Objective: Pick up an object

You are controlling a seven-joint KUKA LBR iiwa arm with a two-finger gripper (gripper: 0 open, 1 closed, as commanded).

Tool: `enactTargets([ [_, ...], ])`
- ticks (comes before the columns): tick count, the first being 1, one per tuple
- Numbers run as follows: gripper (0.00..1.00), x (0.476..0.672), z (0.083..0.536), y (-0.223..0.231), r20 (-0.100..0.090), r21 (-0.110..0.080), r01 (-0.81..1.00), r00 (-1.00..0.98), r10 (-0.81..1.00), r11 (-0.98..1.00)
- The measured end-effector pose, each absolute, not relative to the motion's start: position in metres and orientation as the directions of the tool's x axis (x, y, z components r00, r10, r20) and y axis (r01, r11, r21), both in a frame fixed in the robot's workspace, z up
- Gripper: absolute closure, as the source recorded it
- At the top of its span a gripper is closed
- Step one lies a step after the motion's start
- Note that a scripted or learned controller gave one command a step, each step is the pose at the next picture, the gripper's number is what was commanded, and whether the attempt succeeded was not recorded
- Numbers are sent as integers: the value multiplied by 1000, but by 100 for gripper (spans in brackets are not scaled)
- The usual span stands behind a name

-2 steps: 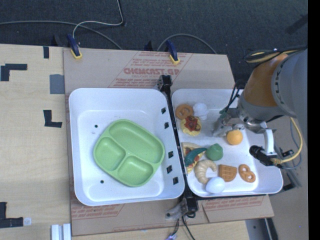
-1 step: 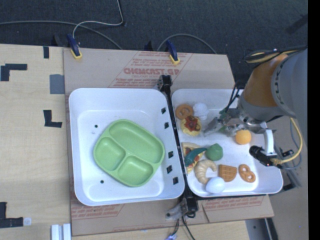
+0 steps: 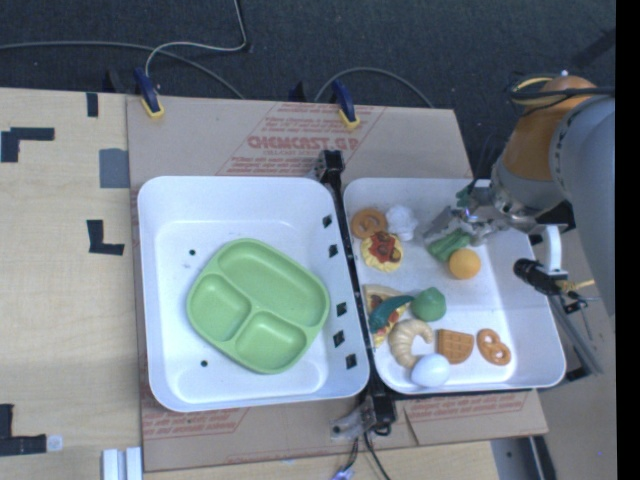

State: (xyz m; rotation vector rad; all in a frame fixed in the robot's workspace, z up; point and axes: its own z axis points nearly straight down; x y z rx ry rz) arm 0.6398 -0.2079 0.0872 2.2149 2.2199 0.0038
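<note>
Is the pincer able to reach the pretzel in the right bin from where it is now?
Probably yes. The pincer hovers in the right bin near the orange ball. The pretzel lies uncovered near the bin's front, apart from the waffle, and nothing stands between it and the pincer.

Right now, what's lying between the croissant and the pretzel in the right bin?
A waffle lies between the croissant and the pretzel, seen in the camera view.

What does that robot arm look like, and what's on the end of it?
The arm is thick, rounded and grey, with an orange band above the wrist. At its end sits a small gripper of grey metal parts. A black-and-white fitting juts out beside the wrist.
</note>
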Motion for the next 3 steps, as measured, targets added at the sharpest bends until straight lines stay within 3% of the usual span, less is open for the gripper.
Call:
enactTargets([
  [1,100,640,97,-208,-5,7,1000,-4,1000,4],
  [2,100,669,153,-136,1,1,1000,-3,1000,3],
  [3,100,611,184,-65,0,0,1000,-3,1000,3],
])
